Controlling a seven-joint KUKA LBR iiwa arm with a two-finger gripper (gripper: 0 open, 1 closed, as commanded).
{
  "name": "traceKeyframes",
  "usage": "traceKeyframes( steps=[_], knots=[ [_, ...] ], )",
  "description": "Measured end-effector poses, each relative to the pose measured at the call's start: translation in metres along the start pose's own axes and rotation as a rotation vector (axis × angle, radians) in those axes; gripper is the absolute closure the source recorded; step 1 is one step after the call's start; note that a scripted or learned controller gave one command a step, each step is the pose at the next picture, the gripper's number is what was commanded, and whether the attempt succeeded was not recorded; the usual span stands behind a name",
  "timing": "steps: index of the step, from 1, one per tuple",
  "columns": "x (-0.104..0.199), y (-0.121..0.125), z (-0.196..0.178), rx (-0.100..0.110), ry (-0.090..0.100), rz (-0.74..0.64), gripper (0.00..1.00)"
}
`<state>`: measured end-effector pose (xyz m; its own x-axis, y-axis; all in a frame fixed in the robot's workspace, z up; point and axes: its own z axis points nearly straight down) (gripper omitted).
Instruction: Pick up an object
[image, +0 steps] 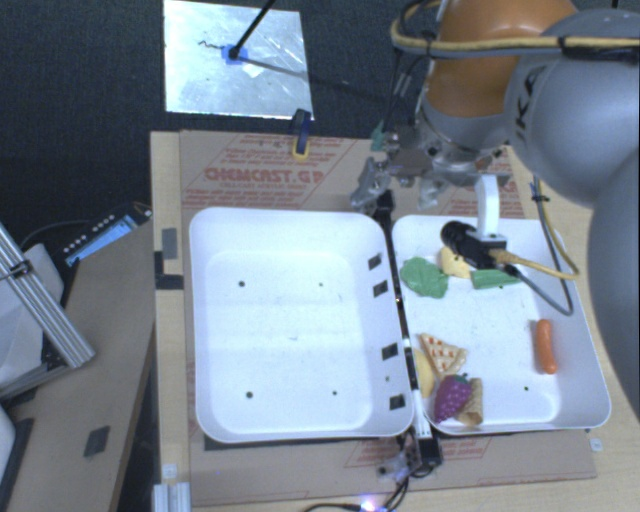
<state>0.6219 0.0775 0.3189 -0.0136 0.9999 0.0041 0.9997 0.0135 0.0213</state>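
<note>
Reaches in from the view's right with a thick grey arm (585, 110), looming large in the upper right corner. Carries the orange band (490, 35) just above the wrist (455, 130), angled down and to the left. Ends in a gripper (385, 190) held low at the upper middle, pointing downward.

Left bin (290, 330) and right bin (500, 340): smooth white plastic with a faint sheen, on matt brown cardboard (250, 170) with red print; behind it a crinkled silver sheet (210, 70), foil-like and bright, over dark floor covering (70, 120) that looks rough and woven. Arm (570, 110) casing smooth grey with a soft gloss, orange band (490, 40) glossier. Green leaf (424, 277), orange sausage (543, 346) and purple grape bunch (452, 396) look like moulded plastic, the grapes knobbly, the sausage smooth; ribbed rail (40, 320) at left looks like bare metal.
</note>
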Motion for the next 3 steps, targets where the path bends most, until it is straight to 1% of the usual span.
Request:
traceKeyframes(
  steps=[1,2,3],
  knots=[
    [-0.031,-0.032,-0.176,0.0,-0.002,0.01,0.0],
    [-0.029,-0.031,-0.176,0.015,-0.005,0.003,1.0],
    [-0.019,-0.046,-0.21,0.017,-0.004,0.009,1.0]
  ],
)
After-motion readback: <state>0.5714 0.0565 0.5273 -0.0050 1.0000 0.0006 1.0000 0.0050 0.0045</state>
